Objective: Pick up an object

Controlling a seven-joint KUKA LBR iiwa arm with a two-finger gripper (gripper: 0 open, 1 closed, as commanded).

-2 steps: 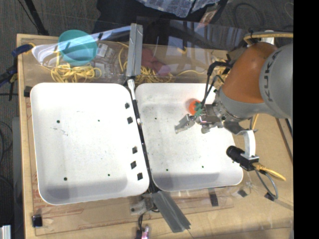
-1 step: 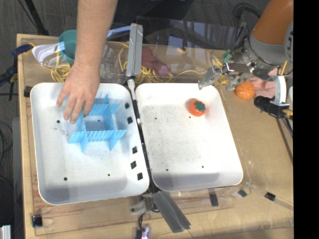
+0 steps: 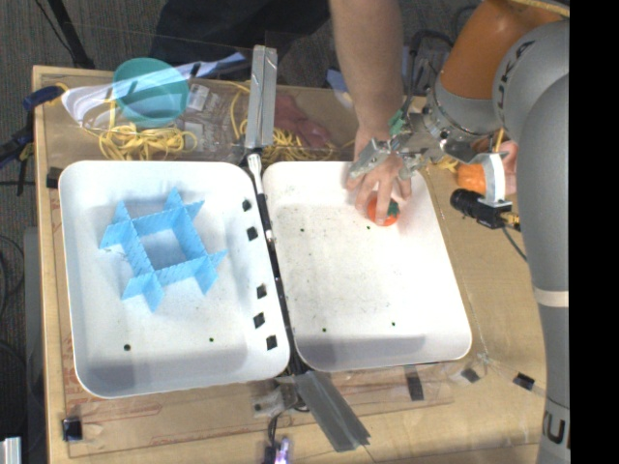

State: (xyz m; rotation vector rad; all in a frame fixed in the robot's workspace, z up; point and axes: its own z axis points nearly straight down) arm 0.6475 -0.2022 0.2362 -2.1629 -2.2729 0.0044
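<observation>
A small orange-red object (image 3: 385, 217) lies in the right bin (image 3: 358, 298) near its far right corner, partly covered by a person's hand (image 3: 379, 184). My gripper (image 3: 389, 157) hangs just above the bin's far edge, overlapping that hand, with the orange-banded wrist (image 3: 488, 42) up and to the right of it. A light blue grid-shaped piece (image 3: 160, 249) lies flat in the middle of the left bin (image 3: 106, 356).
A person's forearm (image 3: 366, 46) reaches in from the top of the view down to the right bin. Behind the bins lie a teal bowl (image 3: 150, 87), yellow cord (image 3: 145, 141) and clear plastic. An orange tool (image 3: 479, 177) sits right of the right bin.
</observation>
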